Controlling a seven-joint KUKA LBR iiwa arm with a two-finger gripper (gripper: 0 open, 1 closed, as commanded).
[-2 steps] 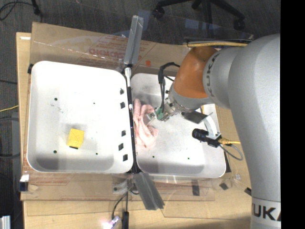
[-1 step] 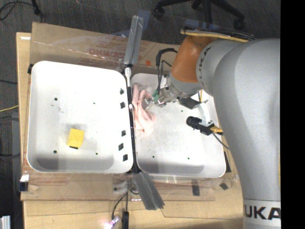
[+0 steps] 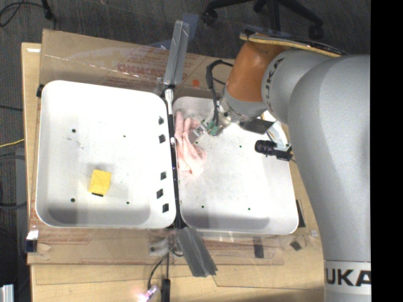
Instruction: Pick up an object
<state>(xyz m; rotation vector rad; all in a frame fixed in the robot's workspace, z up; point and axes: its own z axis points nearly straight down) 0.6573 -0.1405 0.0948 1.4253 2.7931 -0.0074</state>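
My claw [image 3: 210,128] sits low in the right bin [image 3: 277,216], near its far left corner, just beside the pink cloth [image 3: 188,145]; open or closed, I cannot tell. Yellow block [image 3: 100,182] lies in the left bin [image 3: 56,106], well apart.

Robotics lab w/ test bench. Signs: KUKA arm [image 3: 327,137] over two white bins [image 3: 44,137] on a bench topped w/ cardboard [image 3: 94,58] & tape, cables [image 3: 9,153] trailing past its left edge, office chair base [image 3: 271,5] on dark carpet beyond its far edge.
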